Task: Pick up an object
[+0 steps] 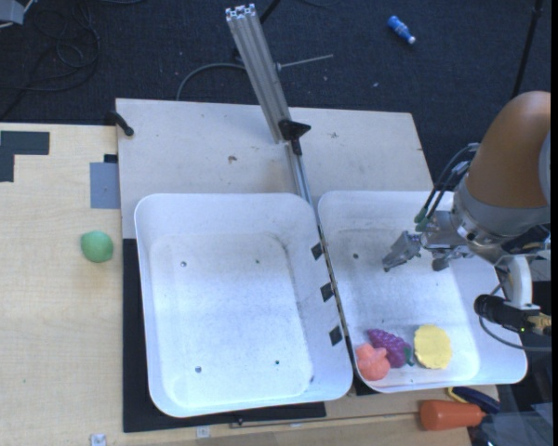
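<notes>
Three small objects lie in the right bin (353, 230) at its near edge: an orange-pink lump (371, 361), a purple piece (389, 343) touching it, and a yellow round piece (432, 347) just to the right. My gripper (417, 259) hangs over the middle of that bin, well behind the three objects. Its fingers are spread open, one fingertip (393, 258) pointing left, with nothing between them. The orange-banded arm reaches in from the right.
The left bin (167, 214) sits beside the right one. A green ball (97, 246) rests on the wooden table at far left. An orange object (451, 413) lies outside the right bin's near edge. A slanted metal bar (265, 77) stands behind the bins.
</notes>
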